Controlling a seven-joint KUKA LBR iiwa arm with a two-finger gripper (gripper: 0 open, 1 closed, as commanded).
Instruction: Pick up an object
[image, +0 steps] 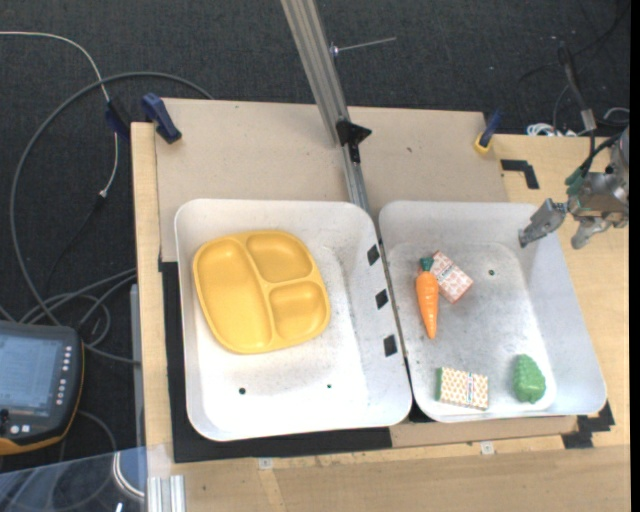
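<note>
White bins sit side by side on the desk (260, 150), and the left bin (200, 400) has a yellow divided plate (262, 290) lying flat in it, three compartments facing up. All the small stuff is in the right bin (570, 300): an orange toy carrot (428, 302) pointing toward the near edge, with a little patterned box (451, 277) touching it at the leafy end. Down near the front rim there's a flat patterned packet (463, 388), and just beside that a green lumpy thing (529, 379), maybe broccoli. The pincer (562, 224) hangs over the far right corner of the right bin, fingers spread apart with nothing between them, well apart from the carrot and everything else. A metal pole (325, 80) slants up from between the bins.
</note>
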